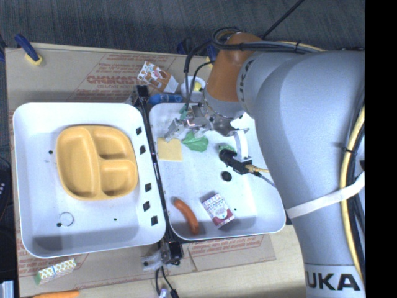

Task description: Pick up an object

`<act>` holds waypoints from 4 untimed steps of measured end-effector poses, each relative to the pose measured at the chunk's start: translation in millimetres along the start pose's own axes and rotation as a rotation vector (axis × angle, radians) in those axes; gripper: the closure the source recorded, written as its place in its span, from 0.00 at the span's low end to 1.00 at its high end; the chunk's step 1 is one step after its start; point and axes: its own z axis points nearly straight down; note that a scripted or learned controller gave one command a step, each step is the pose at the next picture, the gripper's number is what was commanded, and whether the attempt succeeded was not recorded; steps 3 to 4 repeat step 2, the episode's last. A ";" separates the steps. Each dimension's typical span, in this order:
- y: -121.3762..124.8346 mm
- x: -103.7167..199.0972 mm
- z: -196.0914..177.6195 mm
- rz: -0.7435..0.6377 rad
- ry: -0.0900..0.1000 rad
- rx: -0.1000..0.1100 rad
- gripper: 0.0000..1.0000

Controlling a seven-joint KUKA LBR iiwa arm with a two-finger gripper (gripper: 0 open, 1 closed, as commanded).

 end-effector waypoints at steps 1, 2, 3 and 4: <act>-25.5 -8.9 0.3 -0.395 0.001 0.001 0.00; 2.3 -12.2 -0.4 -0.420 0.000 -0.002 0.00; 2.3 -12.2 -0.4 -0.420 0.000 -0.002 0.00; 2.3 -12.2 -0.4 -0.420 0.000 -0.002 0.00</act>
